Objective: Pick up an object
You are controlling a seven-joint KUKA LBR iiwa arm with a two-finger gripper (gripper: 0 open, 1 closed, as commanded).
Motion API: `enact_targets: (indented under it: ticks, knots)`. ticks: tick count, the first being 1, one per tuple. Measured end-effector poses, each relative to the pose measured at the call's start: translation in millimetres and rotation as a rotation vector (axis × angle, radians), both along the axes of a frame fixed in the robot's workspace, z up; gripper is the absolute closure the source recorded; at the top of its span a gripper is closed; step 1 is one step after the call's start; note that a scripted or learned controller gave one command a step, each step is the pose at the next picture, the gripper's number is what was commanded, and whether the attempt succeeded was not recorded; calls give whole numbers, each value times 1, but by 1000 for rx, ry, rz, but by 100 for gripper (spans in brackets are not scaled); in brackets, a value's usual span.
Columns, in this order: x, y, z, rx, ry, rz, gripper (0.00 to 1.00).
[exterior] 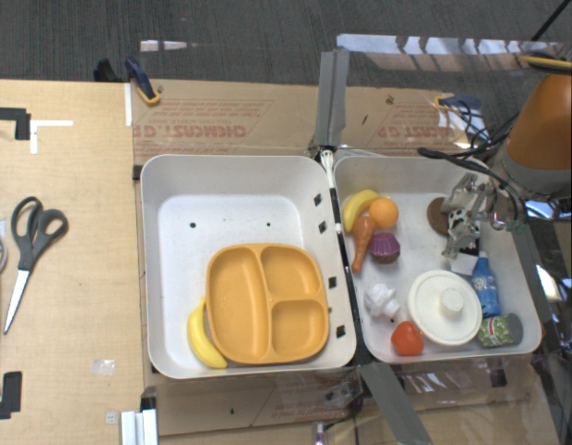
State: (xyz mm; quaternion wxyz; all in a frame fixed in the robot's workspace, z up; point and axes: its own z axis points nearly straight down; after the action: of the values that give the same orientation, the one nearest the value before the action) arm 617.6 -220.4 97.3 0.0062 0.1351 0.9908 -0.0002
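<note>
Two white bins are sitting side by side below us, and we are working over the right bin (522, 248), where our gripper (460, 235) is hanging above the far right part, near a brown disc (438, 214) and just above a blue bottle (485, 286). We are not seeing anything between its tips, and whether it is spread or pressed together we cannot tell from this slant. Candidates are lying all around: the white lidded bowl (445, 306), a red tomato (407, 338), an orange (383, 212) touching a banana (357, 207), a purple piece (385, 247) and a small white object (381, 299). The left bin (165, 248) is holding an orange divided plate (267, 302) over a second banana (200, 336). In our judgement the blue bottle is the nearest fair target; we are advising a straight descent centred on its narrow body, closing across its width, and keeping clear of the bowl's rim and the bin wall beside it
</note>
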Motion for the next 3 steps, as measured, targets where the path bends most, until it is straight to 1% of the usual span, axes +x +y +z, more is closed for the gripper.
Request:
enact_targets:
  ticks: [1, 2, 3]
  knots:
    - [3, 1, 12, -4, -10, 4, 100]
    - [3, 1, 12, -4, -10, 4, 0]
    - [-33, 3, 1, 5, -4, -68, 0]
